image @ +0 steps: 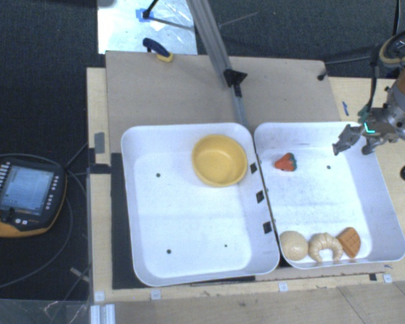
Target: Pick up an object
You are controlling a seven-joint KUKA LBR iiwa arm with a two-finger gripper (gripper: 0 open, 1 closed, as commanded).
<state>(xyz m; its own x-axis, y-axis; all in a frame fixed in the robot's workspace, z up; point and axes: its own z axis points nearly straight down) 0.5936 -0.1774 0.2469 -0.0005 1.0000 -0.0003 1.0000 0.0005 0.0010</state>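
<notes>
A dark grey carpet (40, 59) covers the floor around a pale wooden bench (283, 90). A brown board (189, 93) lies on the bench top. At the top of the view, a bright, glossy patch of floor (131, 9) reflects light beside the carpet. A blue and yellow clamp (157, 48) sits at the board's far edge. A grey metal pole (209, 29) slants down from the top of the view to a black bracket (234, 78) on the board. On the carpet to the left lies an orange and grey handheld control pendant (23, 194) with a lit screen, its black cable (77, 157) curling toward the bench.
</notes>
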